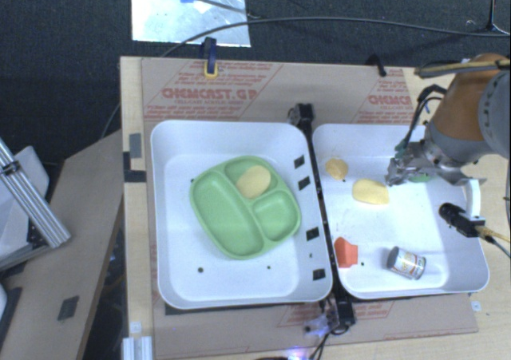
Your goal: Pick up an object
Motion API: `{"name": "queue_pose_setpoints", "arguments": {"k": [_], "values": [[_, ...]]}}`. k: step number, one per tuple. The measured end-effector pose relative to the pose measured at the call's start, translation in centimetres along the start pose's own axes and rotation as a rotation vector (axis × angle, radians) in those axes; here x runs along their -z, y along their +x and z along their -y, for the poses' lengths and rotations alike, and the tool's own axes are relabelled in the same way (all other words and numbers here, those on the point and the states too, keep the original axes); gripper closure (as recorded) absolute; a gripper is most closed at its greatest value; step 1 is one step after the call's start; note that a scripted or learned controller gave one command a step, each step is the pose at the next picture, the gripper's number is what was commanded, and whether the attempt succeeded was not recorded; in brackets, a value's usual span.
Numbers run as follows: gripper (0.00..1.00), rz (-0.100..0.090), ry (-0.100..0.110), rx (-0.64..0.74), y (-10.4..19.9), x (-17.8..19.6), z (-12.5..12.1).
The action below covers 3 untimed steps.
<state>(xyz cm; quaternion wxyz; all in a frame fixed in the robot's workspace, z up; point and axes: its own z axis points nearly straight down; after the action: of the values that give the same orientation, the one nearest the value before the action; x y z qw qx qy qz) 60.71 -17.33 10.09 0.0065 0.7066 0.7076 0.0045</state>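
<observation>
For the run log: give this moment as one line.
gripper: over right bin | nearest: yellow piece | held: nothing seen

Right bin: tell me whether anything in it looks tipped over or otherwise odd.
The small metal can lies on its side near the front of the right white bin, not upright. The two yellow pieces and the orange-red block look ordinary.
</observation>
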Motion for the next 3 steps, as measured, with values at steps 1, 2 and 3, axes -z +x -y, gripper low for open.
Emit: {"name": "queue_pose_setpoints", "arguments": {"k": [1,2,3], "values": [[1.0,-0.001,0.01,0.003,0.3,6.4,0.0],[1.0,-0.001,0.009,0.004,0.7,11.4,0.5],[1.0,-0.002,0.011,0.004,0.7,13.7,0.4]]}}
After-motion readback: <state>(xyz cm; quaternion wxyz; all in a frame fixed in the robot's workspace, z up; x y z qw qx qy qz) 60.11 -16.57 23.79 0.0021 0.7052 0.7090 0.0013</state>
